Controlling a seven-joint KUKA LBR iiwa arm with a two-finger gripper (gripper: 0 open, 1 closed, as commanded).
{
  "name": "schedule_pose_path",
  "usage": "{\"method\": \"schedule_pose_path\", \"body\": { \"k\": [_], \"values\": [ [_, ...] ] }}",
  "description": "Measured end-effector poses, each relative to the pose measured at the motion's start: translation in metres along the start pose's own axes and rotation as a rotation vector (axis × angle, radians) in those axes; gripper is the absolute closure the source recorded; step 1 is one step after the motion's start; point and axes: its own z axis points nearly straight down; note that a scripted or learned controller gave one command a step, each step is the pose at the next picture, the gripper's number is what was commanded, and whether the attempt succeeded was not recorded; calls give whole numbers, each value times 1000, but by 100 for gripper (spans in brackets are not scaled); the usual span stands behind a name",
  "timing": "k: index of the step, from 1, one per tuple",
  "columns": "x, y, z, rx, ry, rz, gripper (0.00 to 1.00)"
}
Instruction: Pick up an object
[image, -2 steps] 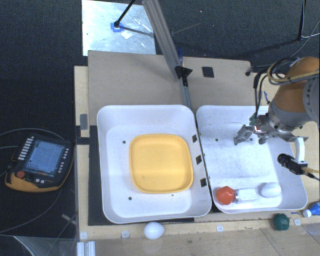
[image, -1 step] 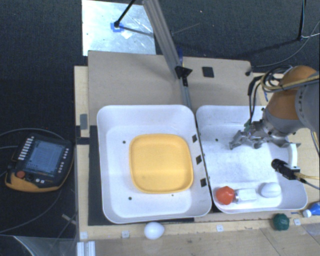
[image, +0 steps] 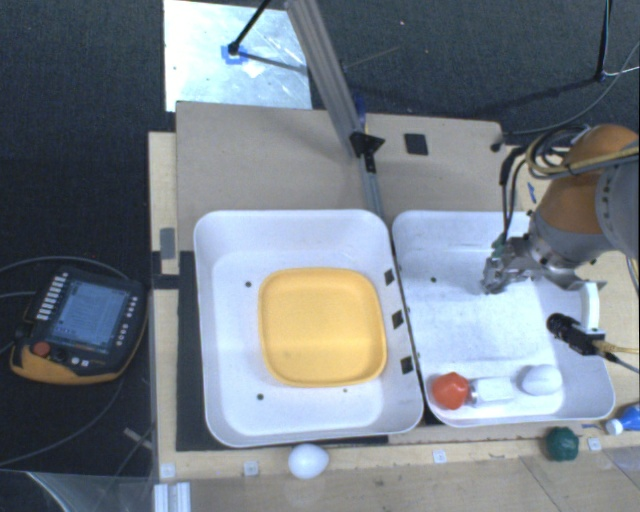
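Observation:
A yellow square plate (image: 323, 326) lies in the left bin (image: 225, 240). In the right bin (image: 440, 240), along the near wall, sit a red-orange ball (image: 450, 390), a small white block (image: 494, 390) and a white egg-shaped object (image: 541, 380). My gripper (image: 497, 277) hangs over the far right part of the right bin, well above and behind those three things. Nothing shows between its tips.
A white egg (image: 308, 461) rests on the bench in front of the left bin. A dark green ball (image: 561, 443) lies on the bench at the near right. A teach pendant (image: 80, 325) sits on the floor at left. A slanted grey pole (image: 335, 75) crosses the back.

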Motion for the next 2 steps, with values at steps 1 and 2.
{"method": "schedule_pose_path", "body": {
  "k": [1, 2],
  "values": [
    [1, -3, -62, -3, -1, -1, 100],
    [4, 0, -105, -2, -1, -1, 100]
  ]
}}
